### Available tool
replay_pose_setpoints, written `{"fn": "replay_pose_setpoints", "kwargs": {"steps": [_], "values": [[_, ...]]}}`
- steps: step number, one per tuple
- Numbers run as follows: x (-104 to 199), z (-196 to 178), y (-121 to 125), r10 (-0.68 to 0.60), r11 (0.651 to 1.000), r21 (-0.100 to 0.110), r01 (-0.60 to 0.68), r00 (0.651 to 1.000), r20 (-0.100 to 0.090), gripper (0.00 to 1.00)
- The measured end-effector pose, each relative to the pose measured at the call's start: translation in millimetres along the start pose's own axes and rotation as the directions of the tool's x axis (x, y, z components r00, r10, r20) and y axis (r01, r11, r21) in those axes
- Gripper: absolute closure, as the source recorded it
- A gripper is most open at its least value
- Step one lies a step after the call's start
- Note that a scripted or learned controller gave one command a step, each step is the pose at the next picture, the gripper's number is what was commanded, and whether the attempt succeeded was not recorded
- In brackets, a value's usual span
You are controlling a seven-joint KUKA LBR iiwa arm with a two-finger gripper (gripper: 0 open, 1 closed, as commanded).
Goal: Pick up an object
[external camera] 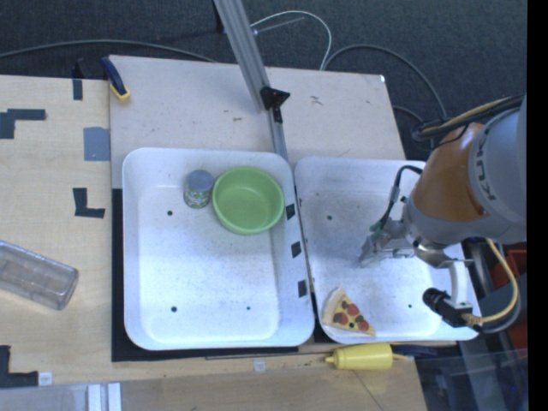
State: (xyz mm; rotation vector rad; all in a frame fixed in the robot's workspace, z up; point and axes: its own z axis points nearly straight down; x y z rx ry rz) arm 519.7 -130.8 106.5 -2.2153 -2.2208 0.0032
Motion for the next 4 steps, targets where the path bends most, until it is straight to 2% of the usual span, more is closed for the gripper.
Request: {"fn": "replay_pose_setpoints", "kwargs": {"steps": [1,2,3,4], "values": [[4,-59,8,0.000,1.000,-0.009,0.000,1.000,0.003,1.00],[-5,-110,13,0.002,1.000,-0.009,-0.001,1.000,0.004,1.00],[-5,-139,14,0.001,1.000,-0.007,-0.001,1.000,0.003,1.00],[38,-129,28,-0.003,1.000,-0.003,0.003,1.000,0.001,1.00]]}}
